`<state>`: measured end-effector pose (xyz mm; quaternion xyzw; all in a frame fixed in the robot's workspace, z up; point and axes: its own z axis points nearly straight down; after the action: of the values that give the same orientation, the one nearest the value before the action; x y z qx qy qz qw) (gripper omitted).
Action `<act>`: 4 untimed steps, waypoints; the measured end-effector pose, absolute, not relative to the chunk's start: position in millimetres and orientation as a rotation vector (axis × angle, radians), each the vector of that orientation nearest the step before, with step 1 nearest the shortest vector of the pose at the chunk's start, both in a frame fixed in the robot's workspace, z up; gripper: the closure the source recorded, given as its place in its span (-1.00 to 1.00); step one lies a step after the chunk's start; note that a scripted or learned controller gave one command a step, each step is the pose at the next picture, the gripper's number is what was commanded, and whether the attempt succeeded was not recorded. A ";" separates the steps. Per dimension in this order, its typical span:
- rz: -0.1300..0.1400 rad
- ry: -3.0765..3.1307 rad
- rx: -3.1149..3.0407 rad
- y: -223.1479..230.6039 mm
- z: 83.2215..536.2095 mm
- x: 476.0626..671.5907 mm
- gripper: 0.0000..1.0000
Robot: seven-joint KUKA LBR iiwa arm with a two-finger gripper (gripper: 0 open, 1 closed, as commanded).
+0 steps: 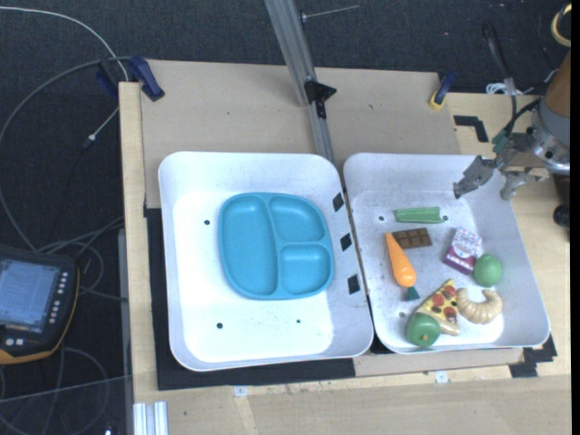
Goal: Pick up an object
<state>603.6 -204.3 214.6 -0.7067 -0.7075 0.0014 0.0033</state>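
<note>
**Tool above the far right of the toy-food bin, nothing in its grip**

Nearest the camera in the right bin (535, 320) sits a green apple (422, 330), touching a pizza slice (441, 304) just to its right. Beside that lies a tan croissant (481, 306), curled near the bin's near right part. A little farther in, a small green ball-shaped fruit (488, 269) rests just beside a pink and white packet (463, 248). To the left of these an orange carrot (401, 261) lies with its green end toward the near side, and a brown chocolate bar (415, 238) lies at its far end, touching or almost touching it. Farther still, a green bean-like piece (418, 214) lies crosswise.

The left bin (181, 270) holds a blue divided plate (275, 244) with three compartments, lying flat in its middle.

At the far right of the right bin, the tool (494, 179) hangs over the rim area, its two fingers spread apart with nothing between them. It is well apart from the toy food. Both bins rest on the wooden table (236, 107), and a slanted metal pole (294, 43) rises from between the bins at the far side.
</note>
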 end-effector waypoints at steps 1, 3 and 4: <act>0.005 -2.217 -2.215 -201.9 151.1 604.1 -1.00; -0.003 -2.224 -2.220 -201.0 113.3 605.6 1.00; -0.004 -2.225 -2.224 -199.1 160.7 599.1 1.00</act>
<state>599.1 -199.1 160.7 -0.7068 -0.7074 -0.0013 -0.0021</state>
